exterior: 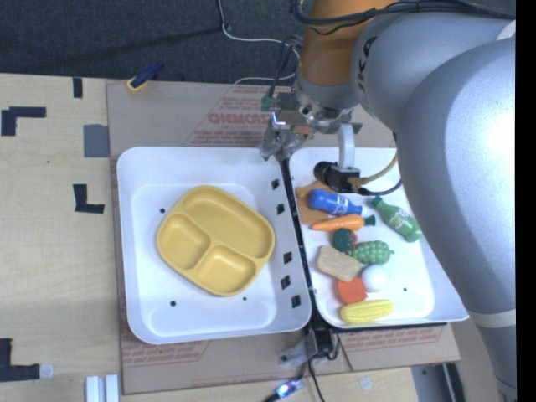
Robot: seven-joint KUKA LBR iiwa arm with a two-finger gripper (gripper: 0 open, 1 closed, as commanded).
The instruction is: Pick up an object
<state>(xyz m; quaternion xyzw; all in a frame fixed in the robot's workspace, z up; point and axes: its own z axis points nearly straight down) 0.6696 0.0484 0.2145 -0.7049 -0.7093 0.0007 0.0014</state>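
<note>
The hand [280,141] hangs over the far edge where the 2 bins meet; I cannot tell its grip. Yellow tray [215,239] lies in the left bin [142,308]

The table [50,249] is light wood with dark angular marks. A brown cardboard sheet [180,115] with red print lies flat on it, and the two white bins, the left bin [134,249] and the right bin [435,296], sit side by side on that sheet, touching. A small yellow-and-blue object [144,76] rests near the sheet's far left corner.
</note>
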